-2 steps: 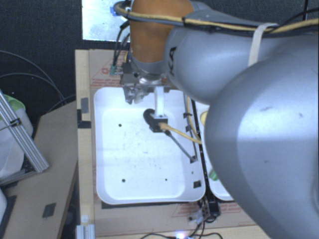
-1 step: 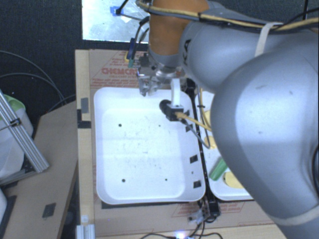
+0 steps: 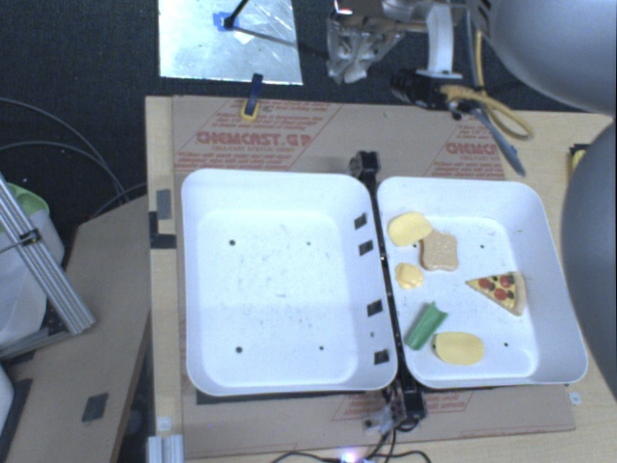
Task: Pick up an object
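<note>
You are looking at the gripper hanging released beyond the counter's far edge, while the pizza slice is lying well toward the near-right corner in the right bin.

One fixed camera looks steeply down from above the desk, fairly near, facing both white bins, with the arm entering from the right
</note>
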`<state>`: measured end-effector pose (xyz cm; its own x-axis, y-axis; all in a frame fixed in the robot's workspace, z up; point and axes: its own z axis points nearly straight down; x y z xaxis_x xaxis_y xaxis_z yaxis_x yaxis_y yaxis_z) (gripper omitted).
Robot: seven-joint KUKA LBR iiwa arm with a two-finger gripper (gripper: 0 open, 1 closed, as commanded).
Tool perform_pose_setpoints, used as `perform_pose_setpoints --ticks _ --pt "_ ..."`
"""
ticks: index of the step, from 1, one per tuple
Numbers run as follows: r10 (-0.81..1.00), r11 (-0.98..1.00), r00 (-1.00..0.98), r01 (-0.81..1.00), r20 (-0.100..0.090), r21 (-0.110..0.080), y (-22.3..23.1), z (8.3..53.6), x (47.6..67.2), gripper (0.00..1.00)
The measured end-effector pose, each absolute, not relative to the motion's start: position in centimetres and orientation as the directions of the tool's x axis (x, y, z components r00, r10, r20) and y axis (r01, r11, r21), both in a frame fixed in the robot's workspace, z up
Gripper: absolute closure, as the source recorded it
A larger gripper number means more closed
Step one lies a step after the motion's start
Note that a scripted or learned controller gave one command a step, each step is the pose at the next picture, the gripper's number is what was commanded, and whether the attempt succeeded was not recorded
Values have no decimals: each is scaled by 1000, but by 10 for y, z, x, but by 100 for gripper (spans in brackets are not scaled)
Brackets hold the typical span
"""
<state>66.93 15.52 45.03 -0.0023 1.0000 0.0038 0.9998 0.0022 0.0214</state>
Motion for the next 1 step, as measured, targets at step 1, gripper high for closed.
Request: perform_pose_setpoints --ticks 1 --pt "1000 1 -1 1000 -2 -13 166 280 666 100"
